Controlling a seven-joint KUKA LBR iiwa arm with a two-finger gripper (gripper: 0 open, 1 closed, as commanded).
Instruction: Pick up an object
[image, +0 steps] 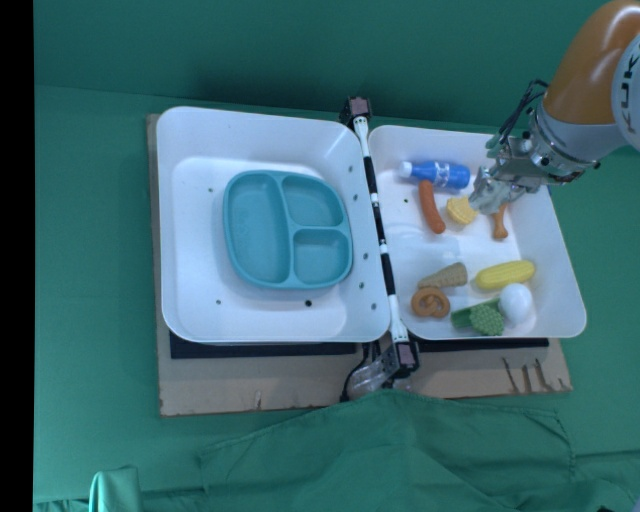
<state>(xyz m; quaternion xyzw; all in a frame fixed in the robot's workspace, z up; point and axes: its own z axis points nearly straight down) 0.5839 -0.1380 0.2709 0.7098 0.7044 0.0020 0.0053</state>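
We see the end effector (490, 196) low in the right bin (560, 270), beside the yellow slice (460, 210); finger state unclear.

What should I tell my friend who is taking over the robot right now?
Gripper: low over the right bin, at its far side; whether it is open or shut cannot be told.
Toys, all in the right bin: blue bottle, sausage, corn, egg, pretzel, broccoli.
Left bin: teal divided plate.
Done: no toy seen gripped.
Left: grab one and lift.
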